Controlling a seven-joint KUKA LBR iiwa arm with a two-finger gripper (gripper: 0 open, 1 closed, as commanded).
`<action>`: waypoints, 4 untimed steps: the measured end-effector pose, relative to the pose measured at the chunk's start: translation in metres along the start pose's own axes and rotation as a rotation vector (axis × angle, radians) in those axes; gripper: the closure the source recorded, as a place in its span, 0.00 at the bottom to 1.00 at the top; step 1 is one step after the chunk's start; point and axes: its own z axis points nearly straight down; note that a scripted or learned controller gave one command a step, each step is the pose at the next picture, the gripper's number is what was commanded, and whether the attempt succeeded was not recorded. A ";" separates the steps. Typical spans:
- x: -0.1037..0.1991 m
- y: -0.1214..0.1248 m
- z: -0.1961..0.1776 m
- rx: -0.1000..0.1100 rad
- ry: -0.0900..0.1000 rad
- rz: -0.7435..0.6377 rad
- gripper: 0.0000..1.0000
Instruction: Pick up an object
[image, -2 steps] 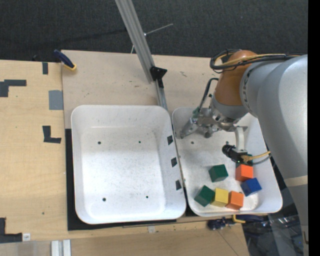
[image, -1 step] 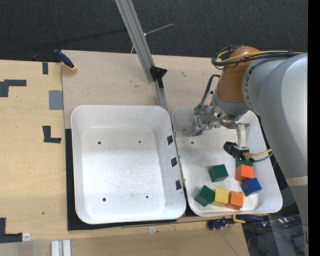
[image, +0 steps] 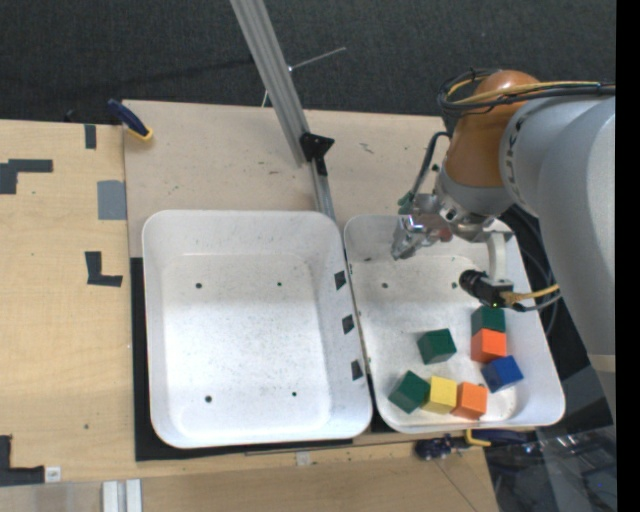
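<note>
Two white bins sit side by side on the bench, their inner rims touching down the middle. The left bin (image: 245, 325) has its whole floor open. The right bin (image: 400, 300) is bare over its far half and its left side; the blocks crowd the near right corner.

There, a dark green cube (image: 437, 346) sits alone toward the middle. Along the right wall run a green block (image: 489, 320), an orange block (image: 489, 344) and a blue block (image: 502, 372), packed close. Along the near rim a green cube (image: 409, 391), a yellow cube (image: 442, 393) and an orange cube (image: 471, 399) stand in a touching row, tight against the edge.

The arm (image: 540, 150) comes in from the right, and the gripper (image: 408, 243) hangs over the far left part of the right bin, near its far rim, well apart from every block. Nothing sits between its fingers. Whether they're apart or together, I can't tell from this angle.
</note>
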 end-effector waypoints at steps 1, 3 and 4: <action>-0.003 -0.008 -0.055 -0.002 0.000 0.001 1.00; 0.058 -0.005 -0.102 0.003 0.002 -0.006 1.00; 0.110 -0.019 -0.091 0.006 0.002 -0.005 1.00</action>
